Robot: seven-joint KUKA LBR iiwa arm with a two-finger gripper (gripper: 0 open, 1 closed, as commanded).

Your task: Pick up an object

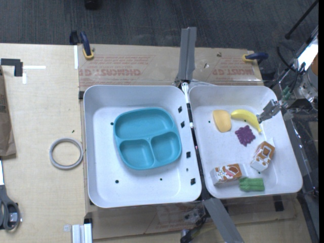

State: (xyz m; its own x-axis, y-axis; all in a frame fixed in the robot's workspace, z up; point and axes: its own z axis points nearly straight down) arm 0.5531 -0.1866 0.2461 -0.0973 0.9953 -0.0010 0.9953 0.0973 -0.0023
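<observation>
The right bin (pixel 283 135) holds several small items. There is a yellow banana (pixel 245 116), a pale orange rounded piece (pixel 221 120) and a purple bunch of grapes (pixel 245 134). Nearer the front lie a small brown-and-white carton (pixel 262 156), a second carton on its side (pixel 228 173) and a green vegetable (pixel 251 185). My gripper (pixel 267 112) reaches in from the right over the bin's far right part. Its tip is right beside the banana's right end, and I cannot tell whether it touches the banana.
The left bin (pixel 101 176) holds a blue divided plate (pixel 147 138). On the bench to the left lie a tape ring (pixel 66 153) and scissors (pixel 7 214). A metal divider post (pixel 187 54) stands behind the gap between the bins. Cables and the arm crowd the right side.
</observation>
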